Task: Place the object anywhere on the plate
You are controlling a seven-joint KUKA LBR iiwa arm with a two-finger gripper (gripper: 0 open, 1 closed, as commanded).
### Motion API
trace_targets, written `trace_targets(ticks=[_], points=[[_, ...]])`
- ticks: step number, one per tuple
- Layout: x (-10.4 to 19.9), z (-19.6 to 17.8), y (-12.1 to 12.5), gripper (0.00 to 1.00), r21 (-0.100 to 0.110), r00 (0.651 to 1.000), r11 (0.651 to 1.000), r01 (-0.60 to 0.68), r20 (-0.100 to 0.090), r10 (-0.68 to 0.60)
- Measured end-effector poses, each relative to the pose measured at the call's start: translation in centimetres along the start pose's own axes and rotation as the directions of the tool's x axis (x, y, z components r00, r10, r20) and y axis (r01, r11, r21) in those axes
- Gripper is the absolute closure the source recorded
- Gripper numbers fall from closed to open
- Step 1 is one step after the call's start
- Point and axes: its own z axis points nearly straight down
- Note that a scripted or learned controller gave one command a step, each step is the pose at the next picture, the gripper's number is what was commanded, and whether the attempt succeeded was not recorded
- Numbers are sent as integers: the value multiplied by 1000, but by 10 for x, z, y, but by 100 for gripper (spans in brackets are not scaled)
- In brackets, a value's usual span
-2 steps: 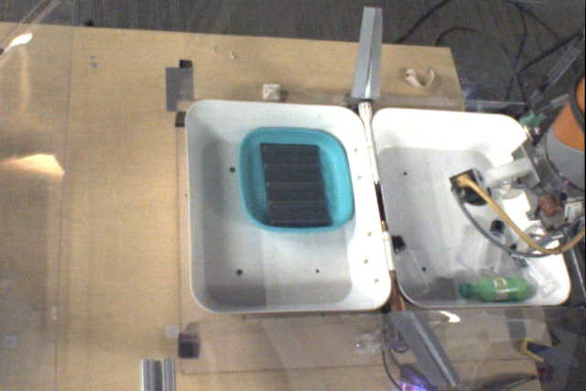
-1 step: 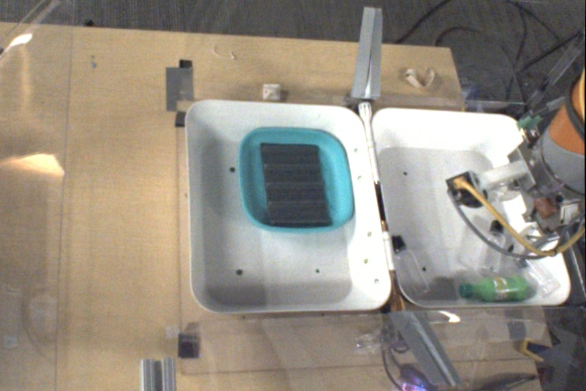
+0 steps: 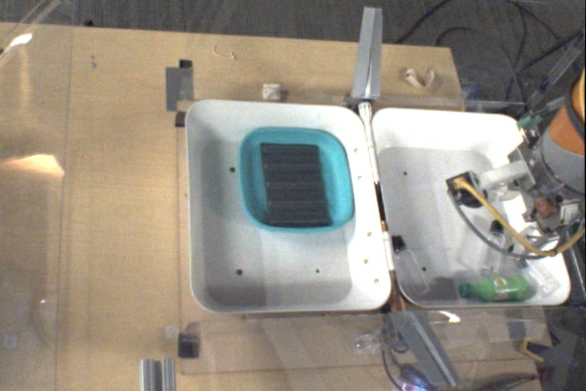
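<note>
Green object [image 3: 495, 289] lies at right bin's [image 3: 412, 151] near edge; plate [image 3: 343, 179] sits in left bin. Hand [image 3: 513, 229] hovers above it, grip state I cannot tell. I'd descend squarely.

Even overhead light, soft focus; glare patches on the bench [image 3: 92, 197] far left of gripper [image 3: 540, 215], bins' [image 3: 275, 288] near walls shadowed.

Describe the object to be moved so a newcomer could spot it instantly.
Find the right white bin, the one the arm reaches into. Along its near wall lies a small green object. It is the bin's one green thing, apart from the teal plate in the left bin.
</note>
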Motion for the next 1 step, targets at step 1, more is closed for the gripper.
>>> trace_targets(ticks=[1], points=[[0, 0, 0, 0, 0, 1000, 1000, 0, 0, 0]])
